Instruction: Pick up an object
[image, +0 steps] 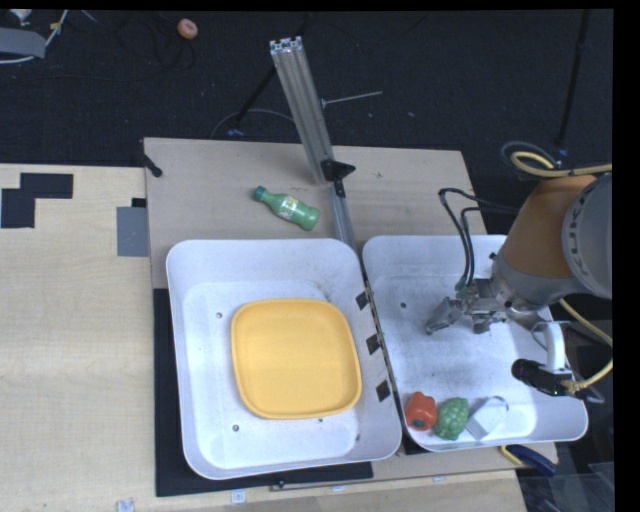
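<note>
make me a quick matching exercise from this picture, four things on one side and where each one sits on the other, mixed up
Things:
1. yellow plate
2. green bottle
3. red and green toy vegetables
4. gripper

Places:
A. lying on the bench beyond the bins
B. over the middle of the right bin
C. flat in the left bin
D. near corner of the right bin, by the divide

Pairs: 1-C, 2-A, 3-D, 4-B
</note>
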